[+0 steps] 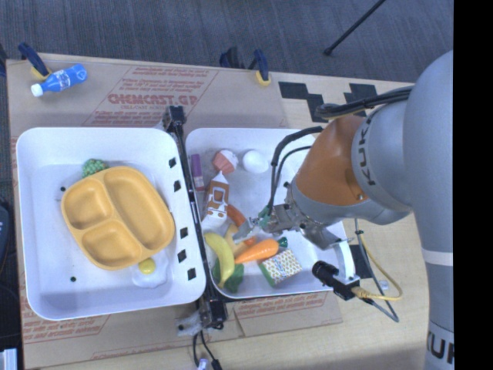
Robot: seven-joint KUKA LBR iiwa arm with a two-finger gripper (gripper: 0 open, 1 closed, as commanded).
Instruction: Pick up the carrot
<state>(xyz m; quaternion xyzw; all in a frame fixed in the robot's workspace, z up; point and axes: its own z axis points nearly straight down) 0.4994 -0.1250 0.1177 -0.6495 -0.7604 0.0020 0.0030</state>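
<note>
I see the carrot [258, 250] lying in the right bin [254, 142], between the banana [222, 254] and a checkered packet [281, 267]. Claw [271, 220] hangs just above it; can't tell its state.

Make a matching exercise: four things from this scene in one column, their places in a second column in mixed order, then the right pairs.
Things:
1. carrot
2. yellow divided plate
3. blue bottle
4. white egg

Places:
A. on the bench, outside the bins, far left corner
B. right bin, near the far wall
C. left bin
D. right bin, beside the banana, by the gripper

Pairs: 1-D, 2-C, 3-A, 4-B
</note>
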